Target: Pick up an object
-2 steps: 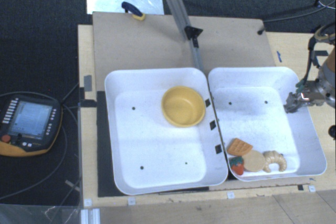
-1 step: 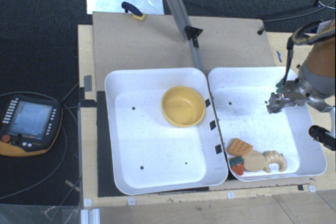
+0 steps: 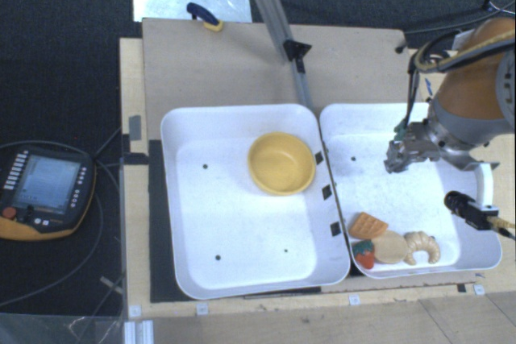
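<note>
Nothing's picked up yet: the gripper (image 3: 401,155) hangs over the right-hand white bin (image 3: 476,258), and honestly I can't tell its state. The croissant-shaped toy (image 3: 423,246) and other small pieces sit in that bin's near corner, well apart from it.

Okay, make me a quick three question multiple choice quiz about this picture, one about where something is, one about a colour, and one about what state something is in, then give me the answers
1. Where is the bowl?
A. In the left bin
B. In the right bin
C. On the bench outside the bins

2. What colour is the bowl?
A. Blue
B. Yellow
C. Black

3. How does the gripper stand relative to the toy food pile?
A. Pressed down on the pile
B. Apart from the pile, over a bare part of the right bin
C. Over the left bin

Answers:
1. A: the bowl sits in the upper right part of the left bin, close to the divide.
2. B: its whole surface is yellow.
3. B: the gripper is over the upper part of the right bin, while the pile lies along that bin's near edge.
</note>
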You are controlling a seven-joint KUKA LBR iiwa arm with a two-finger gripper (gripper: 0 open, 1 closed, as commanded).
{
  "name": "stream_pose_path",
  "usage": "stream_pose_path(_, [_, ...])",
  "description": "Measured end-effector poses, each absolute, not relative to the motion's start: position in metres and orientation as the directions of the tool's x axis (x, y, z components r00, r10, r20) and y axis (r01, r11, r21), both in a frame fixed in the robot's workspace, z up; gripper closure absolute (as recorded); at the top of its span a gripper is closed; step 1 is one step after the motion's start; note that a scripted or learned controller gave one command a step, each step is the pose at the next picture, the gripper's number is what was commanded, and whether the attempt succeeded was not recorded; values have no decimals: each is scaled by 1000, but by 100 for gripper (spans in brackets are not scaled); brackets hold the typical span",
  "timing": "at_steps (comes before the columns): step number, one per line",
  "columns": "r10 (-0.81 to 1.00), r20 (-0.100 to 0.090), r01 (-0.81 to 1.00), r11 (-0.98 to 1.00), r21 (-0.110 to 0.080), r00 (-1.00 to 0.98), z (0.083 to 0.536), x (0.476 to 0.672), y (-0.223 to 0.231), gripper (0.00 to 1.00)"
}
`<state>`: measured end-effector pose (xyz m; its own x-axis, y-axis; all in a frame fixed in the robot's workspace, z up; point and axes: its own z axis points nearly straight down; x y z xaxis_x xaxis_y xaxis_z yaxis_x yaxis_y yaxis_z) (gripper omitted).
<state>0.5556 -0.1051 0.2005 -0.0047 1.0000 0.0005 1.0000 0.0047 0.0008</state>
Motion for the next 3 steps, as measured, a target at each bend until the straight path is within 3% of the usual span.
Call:
stream_pose_path(2, [1000,1,1000,5,1,-5,206,569,-1,100])
stream_pose_path(3, [1000,2,1000,6,2,-6,225,567,55,100])
